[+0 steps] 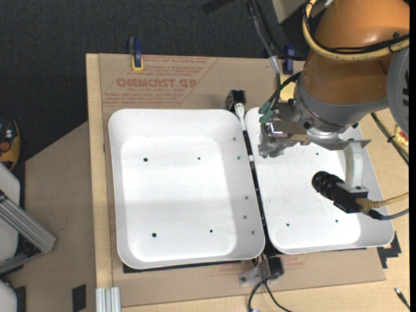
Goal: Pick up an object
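My gripper (270, 145) hangs low over the back left corner of the right bin (305, 234), close to the rim shared with the left bin (174, 194). It is a small grey metal head under the arm's wide orange band (354, 41). The arm's bulk hides the back right part of the right bin. Both bins show white floors with small dark dots.
The bins rest on a cardboard sheet (162, 80) held by a blue clamp (136, 49) at the back left. A black clip (235, 100) sits at the back of the seam between the bins, another clip (270, 267) at the front. A metal rail (26, 229) lies at far left.
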Robot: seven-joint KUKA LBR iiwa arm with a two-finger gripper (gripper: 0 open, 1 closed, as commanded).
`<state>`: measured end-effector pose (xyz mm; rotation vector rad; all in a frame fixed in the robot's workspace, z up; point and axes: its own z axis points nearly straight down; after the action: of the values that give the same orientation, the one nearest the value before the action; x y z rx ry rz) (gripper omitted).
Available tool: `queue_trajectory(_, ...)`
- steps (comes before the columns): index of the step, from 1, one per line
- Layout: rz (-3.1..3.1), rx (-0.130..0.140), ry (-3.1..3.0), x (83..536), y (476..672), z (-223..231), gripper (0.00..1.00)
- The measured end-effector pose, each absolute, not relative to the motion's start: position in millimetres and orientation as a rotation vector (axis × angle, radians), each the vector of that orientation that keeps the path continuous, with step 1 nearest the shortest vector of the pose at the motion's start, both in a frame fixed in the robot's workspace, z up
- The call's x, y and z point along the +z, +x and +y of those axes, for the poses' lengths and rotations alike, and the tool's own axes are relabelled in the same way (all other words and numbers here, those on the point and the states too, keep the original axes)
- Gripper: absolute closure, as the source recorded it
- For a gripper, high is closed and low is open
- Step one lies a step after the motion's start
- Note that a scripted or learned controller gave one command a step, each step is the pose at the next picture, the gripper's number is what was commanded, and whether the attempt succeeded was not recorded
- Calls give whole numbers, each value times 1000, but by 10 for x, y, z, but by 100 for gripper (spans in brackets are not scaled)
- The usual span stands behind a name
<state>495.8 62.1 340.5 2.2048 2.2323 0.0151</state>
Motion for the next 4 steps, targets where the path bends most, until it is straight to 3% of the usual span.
queue_trajectory(1, 2210, 3, 2224, 3681, 5028, -115, 100)
queue_trajectory(2, 2224, -9, 2227, 3022, 5203, -108, 100)
queue_trajectory(3, 2220, 19, 2209, 4268, 5372, 255, 100)
queue_trajectory(4, 2237, -16, 2220, 2857, 5513, 1057, 100)
